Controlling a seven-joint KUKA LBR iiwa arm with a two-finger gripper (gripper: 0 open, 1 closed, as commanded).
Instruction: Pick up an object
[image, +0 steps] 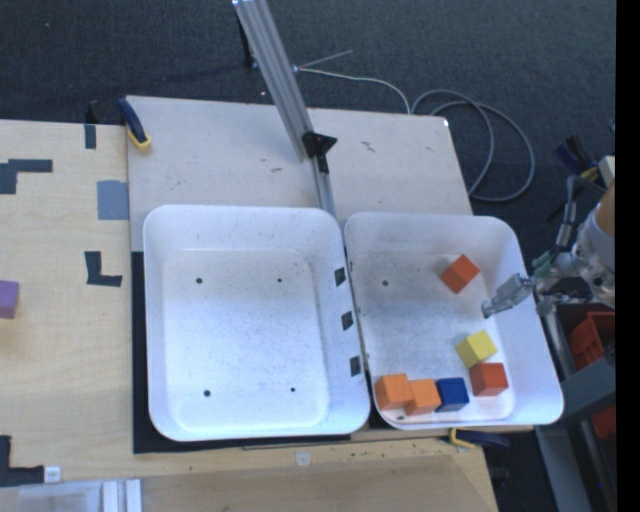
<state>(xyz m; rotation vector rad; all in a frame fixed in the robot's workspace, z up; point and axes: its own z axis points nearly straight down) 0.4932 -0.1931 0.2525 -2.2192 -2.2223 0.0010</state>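
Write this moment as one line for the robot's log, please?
gripper: over right bin right edge, holding nothing seen | blocks: orange, yellow, red, blue in bin

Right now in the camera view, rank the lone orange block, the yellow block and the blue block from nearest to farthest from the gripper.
1. Lone orange block, left of the gripper and yellow block, below it: too close to call.
2. Blue block, at the bin's near wall.

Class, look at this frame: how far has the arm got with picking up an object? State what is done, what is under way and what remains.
Done: nothing lifted. All six cube blocks lie in the right white bin: an orange cube alone, and yellow, red, blue and two orange cubes near its front. Under way: the gripper is over that bin's right edge, touching no block. Left: reach a cube, grasp it, lift.
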